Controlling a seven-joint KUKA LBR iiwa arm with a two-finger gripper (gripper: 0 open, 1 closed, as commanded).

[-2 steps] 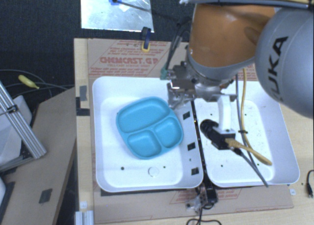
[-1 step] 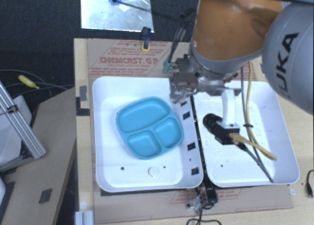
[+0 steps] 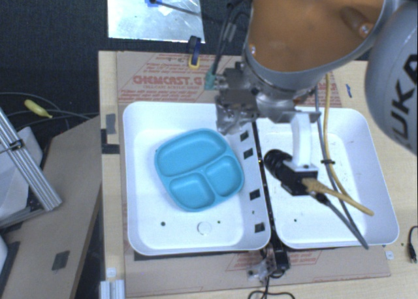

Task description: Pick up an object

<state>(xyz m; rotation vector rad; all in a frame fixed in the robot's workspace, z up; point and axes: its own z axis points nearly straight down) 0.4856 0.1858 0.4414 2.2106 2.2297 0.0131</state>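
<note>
A light blue divided plate (image 3: 198,168) with three compartments lies flat in the left white bin (image 3: 145,216), a little right of the bin's middle. My gripper (image 3: 230,121) hangs low over the far right corner of that bin, just above the plate's far right edge. The big orange and grey wrist above it hides most of the gripper. I see nothing held by it.
The right white bin (image 3: 366,167) sits beside the left one, with a black divider strip (image 3: 258,167) between them. Both bins rest on a cardboard sheet (image 3: 157,79). A small clear disc (image 3: 205,228) lies near the left bin's front edge.
</note>
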